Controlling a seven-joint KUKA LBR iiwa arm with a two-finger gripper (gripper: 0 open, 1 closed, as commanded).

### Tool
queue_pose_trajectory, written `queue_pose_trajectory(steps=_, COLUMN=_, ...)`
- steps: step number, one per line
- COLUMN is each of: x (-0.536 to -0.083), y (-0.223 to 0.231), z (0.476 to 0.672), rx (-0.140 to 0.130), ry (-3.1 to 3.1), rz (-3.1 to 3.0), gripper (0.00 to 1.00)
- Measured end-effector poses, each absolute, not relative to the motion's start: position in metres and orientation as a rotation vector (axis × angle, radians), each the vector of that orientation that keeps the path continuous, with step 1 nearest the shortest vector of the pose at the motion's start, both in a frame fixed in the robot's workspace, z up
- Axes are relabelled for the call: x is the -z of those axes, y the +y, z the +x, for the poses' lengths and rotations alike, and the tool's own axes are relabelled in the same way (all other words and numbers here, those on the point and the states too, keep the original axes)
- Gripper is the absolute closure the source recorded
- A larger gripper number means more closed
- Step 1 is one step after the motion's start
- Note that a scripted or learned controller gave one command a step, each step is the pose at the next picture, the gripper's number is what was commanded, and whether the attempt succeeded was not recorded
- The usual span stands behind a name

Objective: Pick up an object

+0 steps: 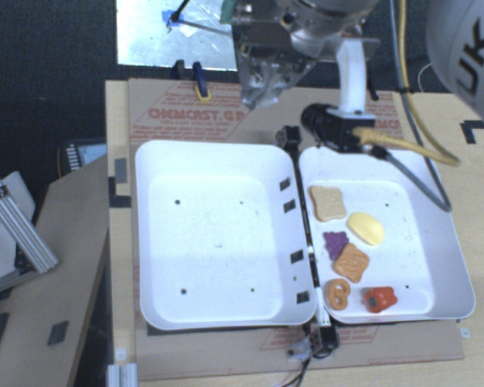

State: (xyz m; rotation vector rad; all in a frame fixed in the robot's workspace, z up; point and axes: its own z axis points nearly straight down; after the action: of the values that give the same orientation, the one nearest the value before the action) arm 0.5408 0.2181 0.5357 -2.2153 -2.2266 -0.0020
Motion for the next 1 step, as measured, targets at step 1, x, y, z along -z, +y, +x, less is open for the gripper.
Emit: queue_pose_trajectory(steps=1, x=-0.5326, y=0.2339, z=0.6311, rx=0.001, ry=-2.222, rz=-2.223, gripper=1.00)
